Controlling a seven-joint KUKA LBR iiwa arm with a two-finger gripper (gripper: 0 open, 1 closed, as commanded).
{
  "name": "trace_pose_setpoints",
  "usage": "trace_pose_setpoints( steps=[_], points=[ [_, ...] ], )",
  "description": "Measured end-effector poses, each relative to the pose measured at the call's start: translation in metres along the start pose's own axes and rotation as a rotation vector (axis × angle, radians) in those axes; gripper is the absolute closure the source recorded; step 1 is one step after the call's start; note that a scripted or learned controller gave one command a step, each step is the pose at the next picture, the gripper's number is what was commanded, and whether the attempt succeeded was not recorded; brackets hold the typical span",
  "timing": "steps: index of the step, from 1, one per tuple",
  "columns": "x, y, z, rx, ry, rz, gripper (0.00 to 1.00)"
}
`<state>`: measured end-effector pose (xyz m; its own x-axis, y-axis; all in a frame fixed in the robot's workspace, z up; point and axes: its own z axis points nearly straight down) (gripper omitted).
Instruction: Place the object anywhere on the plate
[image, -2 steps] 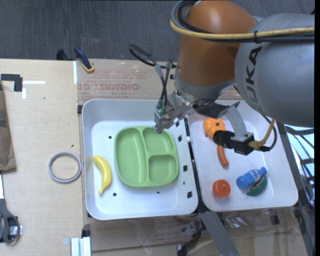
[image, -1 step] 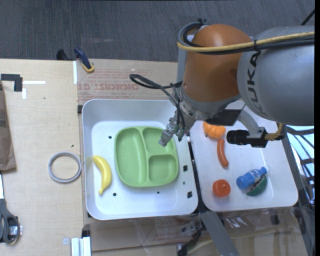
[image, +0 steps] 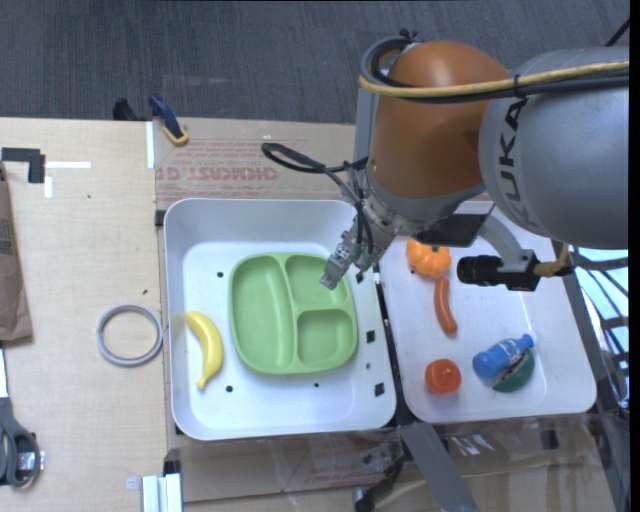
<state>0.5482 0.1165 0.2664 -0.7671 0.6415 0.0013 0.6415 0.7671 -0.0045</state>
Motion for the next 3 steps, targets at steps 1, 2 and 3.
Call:
trace_pose_setpoints(
  steps=[1,2,3],
  points=[
    [0.001,0.008,0.020,-0.002,0.000,-0.289,1.00],
    [-0.031,-0.019,0.039,-0.003,-0.001,-0.542,1.00],
    [-0.049,-0.037,0.076,-0.004,-0.001,-0.637,1.00]
  ],
)
